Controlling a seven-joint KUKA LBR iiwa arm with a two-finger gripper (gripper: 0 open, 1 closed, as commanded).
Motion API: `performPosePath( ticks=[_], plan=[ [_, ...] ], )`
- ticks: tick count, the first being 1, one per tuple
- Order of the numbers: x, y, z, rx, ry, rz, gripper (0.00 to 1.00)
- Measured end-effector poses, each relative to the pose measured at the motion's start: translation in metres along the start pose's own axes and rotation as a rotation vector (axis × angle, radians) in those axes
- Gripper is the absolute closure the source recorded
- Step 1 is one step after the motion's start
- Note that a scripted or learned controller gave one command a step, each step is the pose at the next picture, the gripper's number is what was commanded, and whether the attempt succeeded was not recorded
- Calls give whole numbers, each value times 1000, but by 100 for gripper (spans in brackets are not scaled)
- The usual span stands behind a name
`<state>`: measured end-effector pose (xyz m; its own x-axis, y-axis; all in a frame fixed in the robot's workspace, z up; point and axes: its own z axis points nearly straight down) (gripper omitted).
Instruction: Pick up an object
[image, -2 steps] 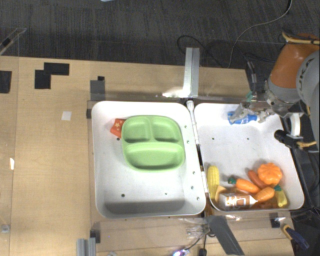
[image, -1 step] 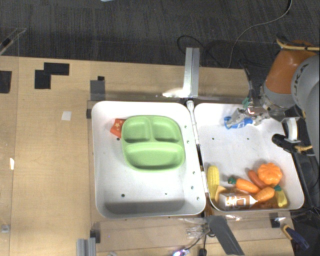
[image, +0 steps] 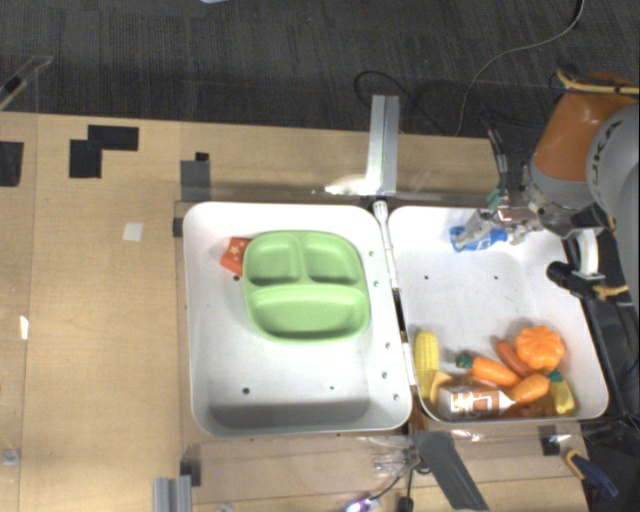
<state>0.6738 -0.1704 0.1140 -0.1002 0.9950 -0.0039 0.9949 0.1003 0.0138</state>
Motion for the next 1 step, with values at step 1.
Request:
performPosePath(
  ticks=[1],
  plan=[
    [71,5,-76,6,3,-1,100]
  ],
)
